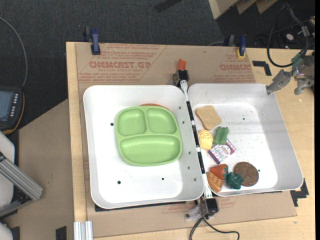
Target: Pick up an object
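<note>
Grey two-finger gripper point(289, 83) seen at upper right of frame, beyond bin edge, finger state undetermined, green three-compartment plastic plate point(148, 135) centred in left white bin point(100, 184), toy foods clustered along right white bin point(272, 129) left side.

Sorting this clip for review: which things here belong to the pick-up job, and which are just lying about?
Belong to the job: gripper at the right bin's far corner; bread slice, yellow piece, green piece, purple packet, orange piece, teal piece, brown disc.

Lying about: green divided plate, blue clamps.
</note>
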You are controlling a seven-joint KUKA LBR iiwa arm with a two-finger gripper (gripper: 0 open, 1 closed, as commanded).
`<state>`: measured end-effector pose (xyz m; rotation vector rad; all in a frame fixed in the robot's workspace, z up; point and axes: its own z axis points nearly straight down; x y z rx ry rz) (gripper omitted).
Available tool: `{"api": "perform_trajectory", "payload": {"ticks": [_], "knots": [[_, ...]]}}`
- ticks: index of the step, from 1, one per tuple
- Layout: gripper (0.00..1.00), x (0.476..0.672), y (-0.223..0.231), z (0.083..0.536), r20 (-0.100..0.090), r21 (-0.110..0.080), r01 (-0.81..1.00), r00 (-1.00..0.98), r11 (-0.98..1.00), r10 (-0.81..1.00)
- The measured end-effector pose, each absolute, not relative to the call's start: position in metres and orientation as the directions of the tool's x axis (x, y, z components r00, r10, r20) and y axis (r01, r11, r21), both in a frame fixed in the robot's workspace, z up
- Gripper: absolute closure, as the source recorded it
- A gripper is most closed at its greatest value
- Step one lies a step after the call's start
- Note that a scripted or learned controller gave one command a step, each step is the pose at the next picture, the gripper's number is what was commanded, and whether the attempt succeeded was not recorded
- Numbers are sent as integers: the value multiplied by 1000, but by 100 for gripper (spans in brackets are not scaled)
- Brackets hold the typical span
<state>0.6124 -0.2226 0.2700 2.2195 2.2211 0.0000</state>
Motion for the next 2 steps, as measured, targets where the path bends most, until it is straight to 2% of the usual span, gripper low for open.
{"api": "perform_trajectory", "payload": {"ticks": [1,2], "knots": [[0,559,-133,144,9,-16,1000,-6,6,1000],[0,571,-129,84,3,-1,1000,-1,1,1000]]}}
